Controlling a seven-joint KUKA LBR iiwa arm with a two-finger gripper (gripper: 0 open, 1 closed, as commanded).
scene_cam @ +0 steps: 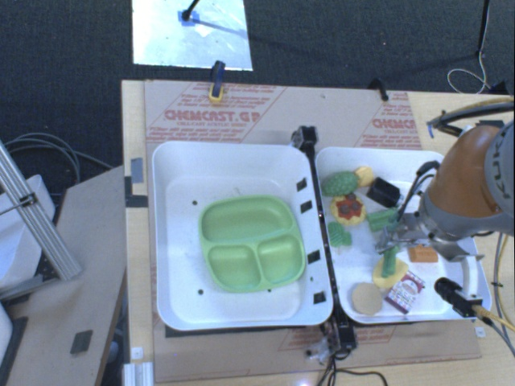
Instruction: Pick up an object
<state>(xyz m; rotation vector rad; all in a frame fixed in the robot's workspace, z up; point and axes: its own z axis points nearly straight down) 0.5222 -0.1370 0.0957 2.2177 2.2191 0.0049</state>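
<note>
The right bin [451, 155] holds several small objects. Among them are a bumpy green piece [340, 183], a black block [384, 191], a red and orange item [348, 209], an orange block [422, 254] and a tan disc [367, 299]. My gripper [393, 240] hangs low in the middle of this bin, under the orange-banded wrist [475, 175]. It sits just above a green stick-shaped piece [389, 261] that lies against a yellow item [392, 275]. Another green piece [381, 218] lies just to its upper left. I see nothing lifted.
The left bin [181, 167] bears a light green divided plate [251, 244]. A red and white packet [405, 292] lies near the right bin's front wall. A black divider clip strip [310, 207] runs between the bins. Cables trail at the far right.
</note>
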